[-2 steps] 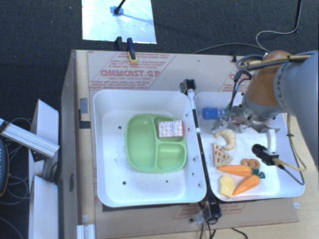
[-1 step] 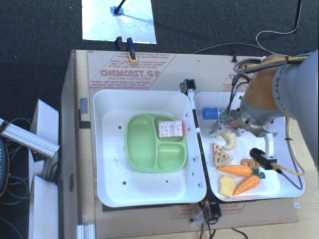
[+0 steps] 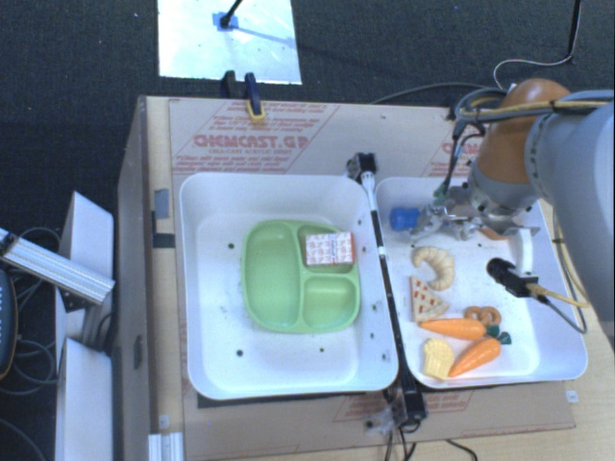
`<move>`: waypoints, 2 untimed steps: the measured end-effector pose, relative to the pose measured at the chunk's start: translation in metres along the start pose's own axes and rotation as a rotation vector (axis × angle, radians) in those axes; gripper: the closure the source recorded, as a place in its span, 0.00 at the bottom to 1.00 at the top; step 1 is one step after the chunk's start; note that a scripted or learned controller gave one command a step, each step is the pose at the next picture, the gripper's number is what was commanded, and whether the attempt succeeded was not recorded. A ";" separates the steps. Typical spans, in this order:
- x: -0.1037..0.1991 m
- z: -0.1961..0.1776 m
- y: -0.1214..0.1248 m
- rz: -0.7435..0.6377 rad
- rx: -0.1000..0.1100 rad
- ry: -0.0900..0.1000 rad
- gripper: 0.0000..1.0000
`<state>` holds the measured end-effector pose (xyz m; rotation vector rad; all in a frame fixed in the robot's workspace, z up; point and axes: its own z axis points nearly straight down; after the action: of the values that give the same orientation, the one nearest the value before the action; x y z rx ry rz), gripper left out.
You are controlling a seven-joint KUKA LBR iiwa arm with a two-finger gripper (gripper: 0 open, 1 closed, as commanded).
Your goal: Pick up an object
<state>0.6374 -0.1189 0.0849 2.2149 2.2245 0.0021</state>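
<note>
- Camera view, left bin [image 3: 207, 286]: a green divided tray [image 3: 288, 291] is seen, with a patterned packet [image 3: 329, 249] resting on it.
- Right bin [image 3: 557, 349]: a blue object [image 3: 403, 219], croissant [image 3: 435, 265], wedge [image 3: 426, 300], pretzel [image 3: 481, 314] and two carrots [image 3: 454, 328] are laid.
- Gripper [image 3: 452, 221]: positioned just right of the blue object; its grip cannot be made out.

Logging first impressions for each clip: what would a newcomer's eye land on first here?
Probably the green divided tray in the left bin, with a small red-patterned packet in its upper right compartment. Next, the orange-banded arm reaching into the right bin near a blue object. Below it lie a croissant and two toy carrots.
</note>
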 end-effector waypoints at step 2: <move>0.036 0.001 -0.093 0.003 0.003 0.001 0.00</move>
<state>0.5440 -0.0830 0.0840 2.2198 2.2230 0.0001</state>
